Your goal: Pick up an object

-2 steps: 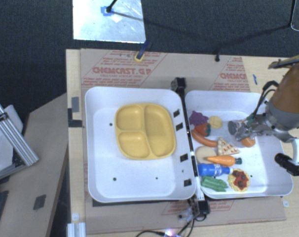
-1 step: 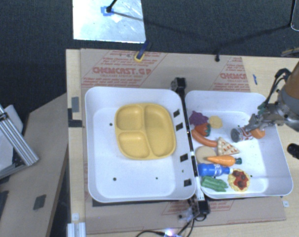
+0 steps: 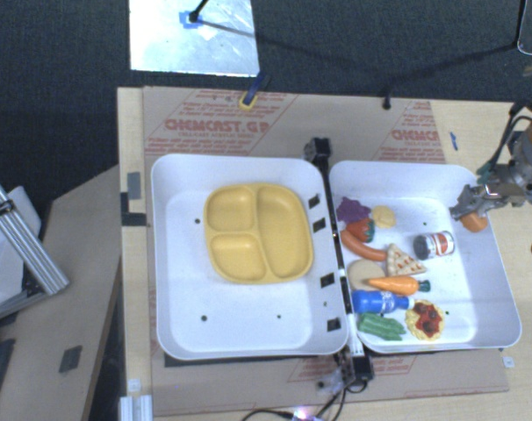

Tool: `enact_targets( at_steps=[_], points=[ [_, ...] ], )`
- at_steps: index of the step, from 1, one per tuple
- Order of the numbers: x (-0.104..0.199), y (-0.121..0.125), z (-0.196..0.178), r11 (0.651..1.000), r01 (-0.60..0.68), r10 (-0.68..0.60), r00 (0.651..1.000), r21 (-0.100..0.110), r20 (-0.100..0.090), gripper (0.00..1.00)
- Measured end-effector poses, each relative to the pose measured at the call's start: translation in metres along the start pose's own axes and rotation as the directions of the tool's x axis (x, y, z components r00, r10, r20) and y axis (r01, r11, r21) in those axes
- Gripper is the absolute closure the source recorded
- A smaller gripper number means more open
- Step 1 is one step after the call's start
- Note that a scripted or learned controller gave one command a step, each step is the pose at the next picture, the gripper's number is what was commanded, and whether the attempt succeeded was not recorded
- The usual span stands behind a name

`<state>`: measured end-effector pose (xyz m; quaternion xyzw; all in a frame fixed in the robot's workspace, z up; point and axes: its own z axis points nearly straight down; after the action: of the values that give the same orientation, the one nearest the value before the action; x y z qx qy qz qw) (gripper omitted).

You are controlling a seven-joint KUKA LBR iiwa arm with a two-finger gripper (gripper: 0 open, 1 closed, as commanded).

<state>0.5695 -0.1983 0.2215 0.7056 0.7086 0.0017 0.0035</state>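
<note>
a light wooden bench (image 3: 90, 235) stands on dark carpet, with a sheet of printed brown cardboard (image 3: 222, 117) laid under two shallow white bins set side by side. a shiny metal plate (image 3: 193, 24) lies on the floor beyond the bench, and a metal frame (image 3: 16, 235) stands at the far left. the left bin (image 3: 178, 323) holds a yellow divided tray (image 3: 255, 233), three compartments, lying flat near its centre. the right bin (image 3: 485, 305) holds a cluster of toy foods toward its left half: purple grapes (image 3: 353, 209), a small yellow piece (image 3: 384, 217), a red sausage (image 3: 364, 247), a wedge of pizza slice (image 3: 403, 260), an orange carrot (image 3: 398, 283), a blue bottle (image 3: 378, 303), green pods (image 3: 382, 327) and a round pizza (image 3: 425, 321), with a red-and-white can (image 3: 435, 245) on its side, slightly apart to the right. the grey arm enters from the right, orange band near the frame edge. the gripper (image 3: 473, 207) sits over the upper right rim of the right bin. a small orange object (image 3: 474, 221) shows directly beneath the fingers and touching them; it appears to be gripped, though the finger spacing is too small to read clearly. the object is rounded, plain orange, partly hidden by the gripper.
</note>
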Motion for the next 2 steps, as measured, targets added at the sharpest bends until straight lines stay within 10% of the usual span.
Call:
enact_targets(
  at_steps=[2],
  points=[
    [0.106,0.034,-0.009,1.0,0.006,-0.006,1.0,0.004,-0.004,1.0]
  ],
)
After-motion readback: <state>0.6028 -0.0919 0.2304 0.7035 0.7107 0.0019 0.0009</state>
